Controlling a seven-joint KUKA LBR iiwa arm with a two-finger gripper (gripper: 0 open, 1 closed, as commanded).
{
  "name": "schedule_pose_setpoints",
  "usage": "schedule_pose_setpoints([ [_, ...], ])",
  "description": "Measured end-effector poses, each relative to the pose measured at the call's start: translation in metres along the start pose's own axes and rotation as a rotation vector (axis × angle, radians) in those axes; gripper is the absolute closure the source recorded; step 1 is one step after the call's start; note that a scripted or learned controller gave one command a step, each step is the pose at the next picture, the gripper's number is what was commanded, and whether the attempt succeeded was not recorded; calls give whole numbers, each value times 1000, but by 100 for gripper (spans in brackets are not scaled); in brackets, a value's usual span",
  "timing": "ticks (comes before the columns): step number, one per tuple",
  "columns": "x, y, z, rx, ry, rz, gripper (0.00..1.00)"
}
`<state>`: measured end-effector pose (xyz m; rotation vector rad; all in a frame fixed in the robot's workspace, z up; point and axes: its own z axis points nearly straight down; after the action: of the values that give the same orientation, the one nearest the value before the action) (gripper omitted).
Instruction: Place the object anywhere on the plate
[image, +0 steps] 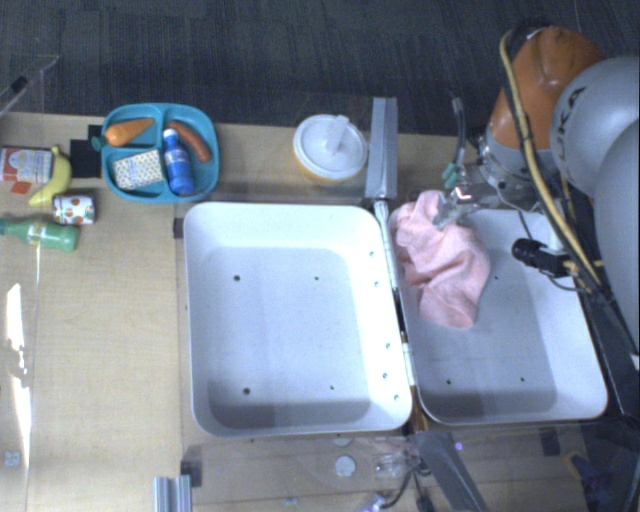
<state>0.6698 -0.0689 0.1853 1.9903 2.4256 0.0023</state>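
Pink cloth (443, 262) lies crumpled in the right bin (540, 385), its long axis running from upper left to lower right; the jaws' state at its top edge is unclear.

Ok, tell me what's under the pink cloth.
The pink cloth lies crumpled on the right bin's white floor, near its upper left corner. Whatever sits beneath it is covered; I can't tell if anything is there.
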Motion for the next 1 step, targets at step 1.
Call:
schedule_pose_setpoints([
  [1, 2, 2, -40, 0, 1, -9, 100],
])
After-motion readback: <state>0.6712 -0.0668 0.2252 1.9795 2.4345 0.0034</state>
